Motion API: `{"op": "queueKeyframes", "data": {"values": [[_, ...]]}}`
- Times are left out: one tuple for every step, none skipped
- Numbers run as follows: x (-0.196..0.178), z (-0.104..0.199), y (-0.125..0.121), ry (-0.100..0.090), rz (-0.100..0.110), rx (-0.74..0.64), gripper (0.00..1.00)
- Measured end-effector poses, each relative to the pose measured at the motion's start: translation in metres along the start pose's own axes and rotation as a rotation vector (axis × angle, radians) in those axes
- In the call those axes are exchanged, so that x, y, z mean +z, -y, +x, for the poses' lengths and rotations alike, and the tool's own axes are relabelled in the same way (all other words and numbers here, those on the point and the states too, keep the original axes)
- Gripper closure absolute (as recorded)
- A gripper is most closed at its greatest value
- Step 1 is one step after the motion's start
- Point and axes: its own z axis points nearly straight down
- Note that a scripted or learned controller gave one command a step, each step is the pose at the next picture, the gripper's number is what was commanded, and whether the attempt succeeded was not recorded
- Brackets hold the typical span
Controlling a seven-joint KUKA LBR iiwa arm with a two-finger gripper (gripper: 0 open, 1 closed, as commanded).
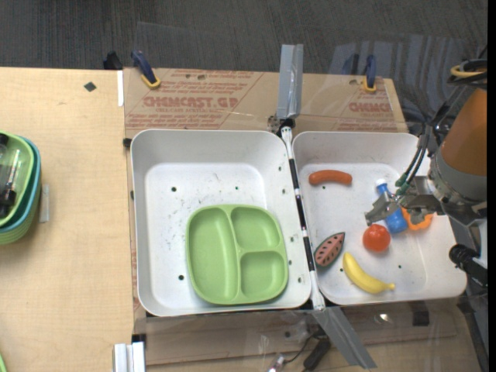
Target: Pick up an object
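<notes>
The gripper (385,208), finger state impossible to tell, hangs over the right bin (341,147) beside a red tomato (377,238) and blue object (395,222); open floor lies toward the sausage (330,178).

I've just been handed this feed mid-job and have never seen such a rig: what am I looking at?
One fixed camera looks down at a slant on two white bins. The left bin holds a green divided plate. The right bin holds a sausage, a watermelon slice, a banana, a tomato and blue and orange pieces. The grey robot arm reaches in from the right; its hand sits low over the tomato. I cannot tell whether it holds anything.
</notes>
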Motion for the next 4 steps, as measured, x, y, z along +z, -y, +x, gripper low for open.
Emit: {"op": "queueKeyframes", "data": {"values": [[-0.008,-0.001,-0.001,0.000,0.001,0.002,1.00],[0.026,0.081,-0.014,0.000,0.001,-0.070,1.00],[0.026,0.138,-0.066,0.001,0.000,-0.054,1.00],[-0.002,0.197,-0.131,0.003,-0.001,0.016,1.00]]}}
